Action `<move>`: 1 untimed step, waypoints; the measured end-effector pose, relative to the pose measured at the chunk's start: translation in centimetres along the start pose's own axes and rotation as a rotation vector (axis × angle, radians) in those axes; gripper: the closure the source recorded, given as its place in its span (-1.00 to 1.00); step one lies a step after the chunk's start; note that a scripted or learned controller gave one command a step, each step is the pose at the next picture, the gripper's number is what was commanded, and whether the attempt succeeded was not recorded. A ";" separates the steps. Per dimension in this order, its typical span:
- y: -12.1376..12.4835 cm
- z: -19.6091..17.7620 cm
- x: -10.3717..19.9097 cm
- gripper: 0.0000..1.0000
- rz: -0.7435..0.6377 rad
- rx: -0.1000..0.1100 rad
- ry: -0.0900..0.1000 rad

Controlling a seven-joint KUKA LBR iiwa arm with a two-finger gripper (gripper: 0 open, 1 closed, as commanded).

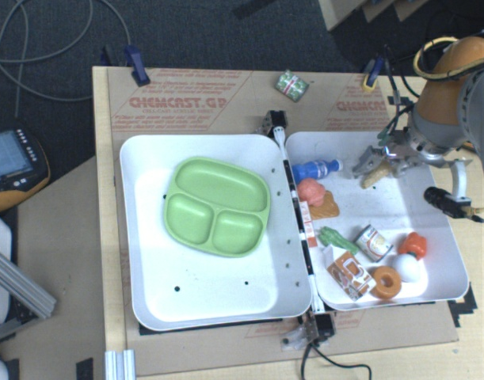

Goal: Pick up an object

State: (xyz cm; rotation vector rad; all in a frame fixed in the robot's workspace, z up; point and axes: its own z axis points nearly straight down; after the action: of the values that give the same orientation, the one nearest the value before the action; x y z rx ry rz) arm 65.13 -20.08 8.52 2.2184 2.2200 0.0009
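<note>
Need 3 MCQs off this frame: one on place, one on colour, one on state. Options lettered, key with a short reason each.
1. Where does the green divided plate lie?
A. In the left bin
B. In the right bin
C. On the cardboard behind the bins

2. What colour is the bottle at the back of the right bin?
A. Yellow
B. Blue
C. Black

3. How does the gripper stand?
A. Raised high over the left bin
B. Down among the items at the front of the right bin
C. Low over the back of the right bin, above bare floor near the bottle

Key:
1 A: the plate lies on the floor of the left bin.
2 B: its body is blue with a white cap end.
3 C: the arm reaches in from the right and the gripper hangs at the bin's rear part, apart from the donut and the cans at the front.
</note>
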 end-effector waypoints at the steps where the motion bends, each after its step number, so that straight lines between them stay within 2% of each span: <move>1: 0.1 -1.1 0.0 1.00 -0.001 -0.004 -0.002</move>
State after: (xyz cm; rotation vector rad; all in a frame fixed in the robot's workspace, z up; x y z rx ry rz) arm 65.22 -20.06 9.58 2.2139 2.2186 0.0023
